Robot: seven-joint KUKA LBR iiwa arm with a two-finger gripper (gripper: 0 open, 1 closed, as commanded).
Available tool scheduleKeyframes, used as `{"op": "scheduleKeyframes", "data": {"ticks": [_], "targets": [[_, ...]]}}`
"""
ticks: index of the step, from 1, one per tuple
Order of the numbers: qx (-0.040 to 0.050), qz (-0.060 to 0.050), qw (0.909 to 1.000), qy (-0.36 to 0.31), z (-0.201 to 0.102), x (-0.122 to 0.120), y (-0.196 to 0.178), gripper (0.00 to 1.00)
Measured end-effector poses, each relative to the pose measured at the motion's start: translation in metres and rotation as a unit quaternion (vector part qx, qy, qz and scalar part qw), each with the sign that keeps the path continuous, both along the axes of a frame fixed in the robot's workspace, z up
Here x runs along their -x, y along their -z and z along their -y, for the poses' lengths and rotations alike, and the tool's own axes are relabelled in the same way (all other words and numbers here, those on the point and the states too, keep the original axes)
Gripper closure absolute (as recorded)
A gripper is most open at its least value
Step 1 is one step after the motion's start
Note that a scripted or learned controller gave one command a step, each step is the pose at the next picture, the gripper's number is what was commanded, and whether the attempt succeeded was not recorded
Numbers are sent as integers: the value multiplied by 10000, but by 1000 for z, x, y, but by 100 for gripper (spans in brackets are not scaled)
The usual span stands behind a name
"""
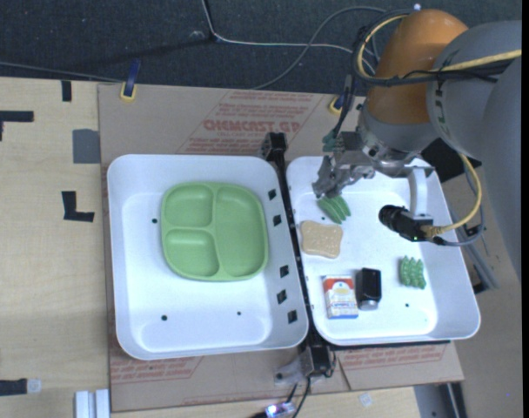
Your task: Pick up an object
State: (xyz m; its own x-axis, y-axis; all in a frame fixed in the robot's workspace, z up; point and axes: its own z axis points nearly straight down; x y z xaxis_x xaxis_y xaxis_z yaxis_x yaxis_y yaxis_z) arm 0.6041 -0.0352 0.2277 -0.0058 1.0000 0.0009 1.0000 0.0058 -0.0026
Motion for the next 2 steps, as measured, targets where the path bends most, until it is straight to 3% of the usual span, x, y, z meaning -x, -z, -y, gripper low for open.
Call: {"op": "scheduleKeyframes", "data": {"ticks": [2], "targets": [[1,7,10000,0,-106,-2,2,100]]}}
